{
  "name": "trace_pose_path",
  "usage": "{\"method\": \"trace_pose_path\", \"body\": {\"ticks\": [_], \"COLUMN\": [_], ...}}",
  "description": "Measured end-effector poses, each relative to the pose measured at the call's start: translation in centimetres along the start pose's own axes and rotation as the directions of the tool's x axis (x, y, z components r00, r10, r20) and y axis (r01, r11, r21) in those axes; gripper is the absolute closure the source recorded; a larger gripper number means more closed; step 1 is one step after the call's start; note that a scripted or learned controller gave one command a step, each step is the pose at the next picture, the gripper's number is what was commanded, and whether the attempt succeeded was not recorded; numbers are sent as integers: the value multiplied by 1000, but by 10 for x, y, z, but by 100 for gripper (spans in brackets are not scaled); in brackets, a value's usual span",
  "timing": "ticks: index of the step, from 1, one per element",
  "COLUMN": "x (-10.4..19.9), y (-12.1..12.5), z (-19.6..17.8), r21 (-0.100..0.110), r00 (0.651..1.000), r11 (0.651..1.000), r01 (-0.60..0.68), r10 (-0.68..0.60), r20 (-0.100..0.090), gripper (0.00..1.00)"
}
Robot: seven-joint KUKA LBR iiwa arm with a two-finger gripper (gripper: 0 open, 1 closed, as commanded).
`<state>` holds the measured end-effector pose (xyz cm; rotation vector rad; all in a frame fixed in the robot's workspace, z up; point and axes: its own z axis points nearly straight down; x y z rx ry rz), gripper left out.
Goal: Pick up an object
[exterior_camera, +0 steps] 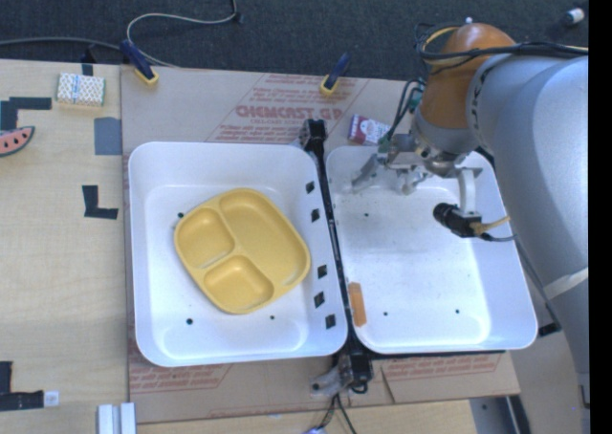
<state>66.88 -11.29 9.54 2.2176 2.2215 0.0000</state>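
The claw (387,177) hangs over the upper part of the right bin (497,327), right of centre in the frame; its fingers look splayed and grasp nothing. The nearest candidate, a small orange piece (357,304), lies low against that bin's left wall, well apart from the claw. A yellow divided plate (241,249) rests in the left bin (153,327). A descent here would likely close on bare floor; the wall could block a finger at the piece.
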Motion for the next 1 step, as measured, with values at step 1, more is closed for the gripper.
{"method": "trace_pose_path", "body": {"ticks": [1], "x": [1], "y": [0], "z": [-9], "r21": [2], "r00": [1000], "r11": [1000], "r01": [1], "r10": [-1], "r20": [-1], "gripper": [100]}}
